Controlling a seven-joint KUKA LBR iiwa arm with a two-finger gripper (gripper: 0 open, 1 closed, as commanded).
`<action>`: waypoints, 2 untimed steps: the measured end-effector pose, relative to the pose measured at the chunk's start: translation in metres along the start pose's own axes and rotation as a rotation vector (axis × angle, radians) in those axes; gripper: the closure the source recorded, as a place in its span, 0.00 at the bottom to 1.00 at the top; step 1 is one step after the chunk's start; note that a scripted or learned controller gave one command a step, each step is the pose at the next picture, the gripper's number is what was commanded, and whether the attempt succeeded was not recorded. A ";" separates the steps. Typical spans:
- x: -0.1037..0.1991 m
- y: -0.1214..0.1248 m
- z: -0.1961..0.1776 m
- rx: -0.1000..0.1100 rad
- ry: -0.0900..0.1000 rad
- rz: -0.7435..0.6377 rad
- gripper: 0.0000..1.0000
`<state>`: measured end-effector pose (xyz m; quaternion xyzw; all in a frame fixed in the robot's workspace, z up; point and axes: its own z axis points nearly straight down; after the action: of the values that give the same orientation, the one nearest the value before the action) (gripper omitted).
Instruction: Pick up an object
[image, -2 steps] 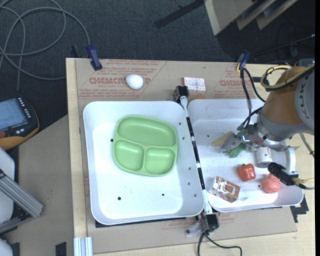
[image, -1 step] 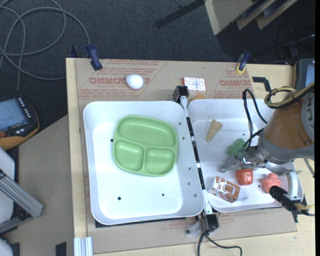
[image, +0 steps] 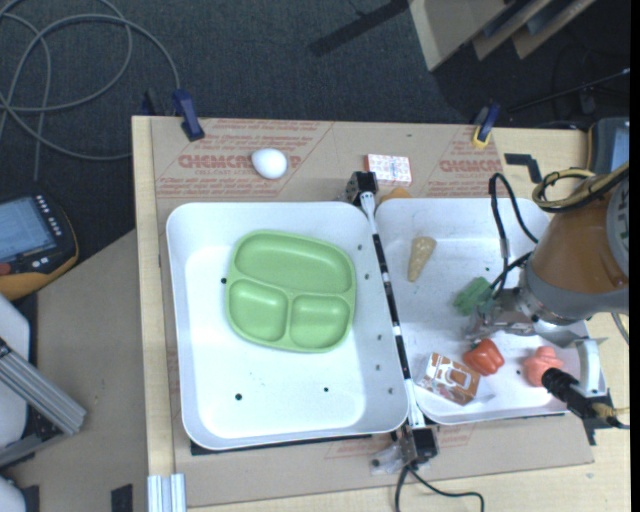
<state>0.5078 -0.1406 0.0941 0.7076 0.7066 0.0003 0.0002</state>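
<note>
The pincer (image: 487, 322) is hanging low beside the small round red toy (image: 485, 356) in your right white bin (image: 450, 225); you cannot tell its grip. It may be nudging the toy away.

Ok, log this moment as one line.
arm: over right bin | gripper: low, between green object and red object | grasp: unconfirmed

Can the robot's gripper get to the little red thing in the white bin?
Probably yes. The gripper hangs just above the red thing, nothing lies between them, and it sits apart from its neighbours.
</note>
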 end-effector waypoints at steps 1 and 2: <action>0.000 0.000 0.000 0.000 0.000 0.000 0.00; 0.036 0.026 0.010 0.000 0.000 -0.003 0.00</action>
<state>0.5335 -0.1045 0.0842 0.7066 0.7076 0.0003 0.0005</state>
